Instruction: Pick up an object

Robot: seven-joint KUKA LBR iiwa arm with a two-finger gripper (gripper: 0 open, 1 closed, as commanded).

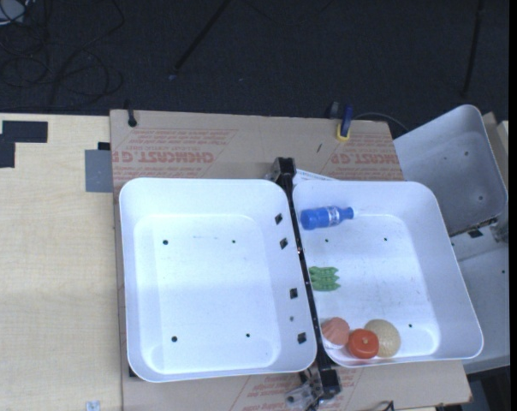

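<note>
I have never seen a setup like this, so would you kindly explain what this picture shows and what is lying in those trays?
This is one camera fixed above a bench, looking down at a slant. Two shallow white bins sit side by side on cardboard: the left bin and the right bin. The right bin holds a blue bottle lying on its side, a small green item, and, clustered at the near corner, a pink piece, a red round piece and a pale round piece. A robot arm is meant to pick one up.

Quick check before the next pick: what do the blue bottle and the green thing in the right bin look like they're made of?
The blue bottle looks like glossy translucent plastic: light glints along its side and its cap end is paler. The green thing looks like matte moulded plastic or rubber, lumpy with no shine, though it is too small to be sure. Both lie in the right bin.
</note>
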